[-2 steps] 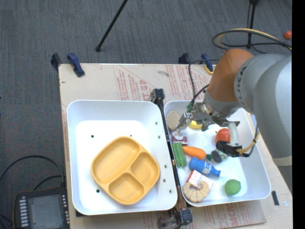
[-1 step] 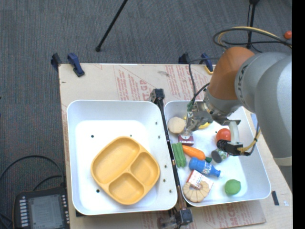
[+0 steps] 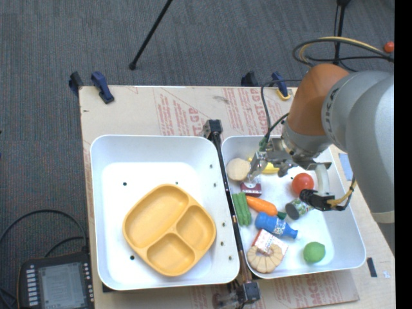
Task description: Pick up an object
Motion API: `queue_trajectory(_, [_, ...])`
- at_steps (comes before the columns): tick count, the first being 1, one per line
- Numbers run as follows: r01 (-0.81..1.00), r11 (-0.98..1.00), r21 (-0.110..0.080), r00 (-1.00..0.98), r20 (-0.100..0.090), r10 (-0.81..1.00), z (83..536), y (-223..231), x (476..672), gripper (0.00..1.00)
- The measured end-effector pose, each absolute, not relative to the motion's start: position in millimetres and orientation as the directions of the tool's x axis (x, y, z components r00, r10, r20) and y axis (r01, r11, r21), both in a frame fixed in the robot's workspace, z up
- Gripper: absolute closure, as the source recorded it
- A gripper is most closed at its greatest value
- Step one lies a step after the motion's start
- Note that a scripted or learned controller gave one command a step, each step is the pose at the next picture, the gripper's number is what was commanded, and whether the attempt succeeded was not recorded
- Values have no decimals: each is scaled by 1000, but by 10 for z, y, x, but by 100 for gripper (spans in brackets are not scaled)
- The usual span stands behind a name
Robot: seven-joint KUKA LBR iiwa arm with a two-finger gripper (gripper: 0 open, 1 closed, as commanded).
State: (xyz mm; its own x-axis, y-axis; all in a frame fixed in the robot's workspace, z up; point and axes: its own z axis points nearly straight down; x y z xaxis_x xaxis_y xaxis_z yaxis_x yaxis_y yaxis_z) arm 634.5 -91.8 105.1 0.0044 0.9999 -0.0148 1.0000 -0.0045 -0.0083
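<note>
Right bin (image 3: pixel 347 250): round green lime (image 3: pixel 314 252).

We look down at a slant from one fixed camera above the tabletop (image 3: pixel 161 108), both white bins (image 3: pixel 103 172) in frame.

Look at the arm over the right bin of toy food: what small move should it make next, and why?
Probably a short, straight descent. The gripper hangs over the right bin's far left corner, beside the pale round item and above a small item. Nothing shows between its fingers, so the pick seems not yet made.
</note>
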Motion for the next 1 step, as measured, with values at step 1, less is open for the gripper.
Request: queue_trajectory(1, [1000, 3, 7, -3, 2, 1000, 917, -1513, 6483, 0])
